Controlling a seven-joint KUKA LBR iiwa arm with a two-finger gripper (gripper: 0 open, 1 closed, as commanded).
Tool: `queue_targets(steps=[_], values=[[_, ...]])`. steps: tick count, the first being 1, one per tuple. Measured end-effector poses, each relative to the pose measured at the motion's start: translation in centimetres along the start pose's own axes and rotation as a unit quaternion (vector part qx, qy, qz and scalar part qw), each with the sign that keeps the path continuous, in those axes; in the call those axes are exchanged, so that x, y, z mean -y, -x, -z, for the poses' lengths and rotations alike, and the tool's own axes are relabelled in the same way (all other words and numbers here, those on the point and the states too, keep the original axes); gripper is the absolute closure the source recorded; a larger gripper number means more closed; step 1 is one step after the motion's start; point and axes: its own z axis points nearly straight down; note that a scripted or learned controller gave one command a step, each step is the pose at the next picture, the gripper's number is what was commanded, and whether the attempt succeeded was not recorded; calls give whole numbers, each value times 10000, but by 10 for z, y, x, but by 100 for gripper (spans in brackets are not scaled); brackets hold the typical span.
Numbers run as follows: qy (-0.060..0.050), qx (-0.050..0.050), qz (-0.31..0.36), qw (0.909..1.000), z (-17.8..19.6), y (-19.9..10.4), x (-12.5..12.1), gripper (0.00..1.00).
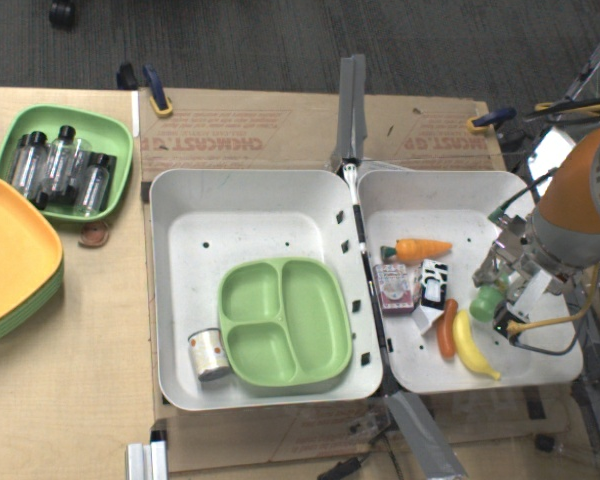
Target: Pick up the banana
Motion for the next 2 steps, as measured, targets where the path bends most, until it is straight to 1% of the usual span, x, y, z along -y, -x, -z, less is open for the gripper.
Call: queue_targets(steps=[1, 2], values=[[-8, 1, -425, 9991, -19, -12, 82, 100], [-5, 10, -1589, 9873, -12, -50, 61, 100]])
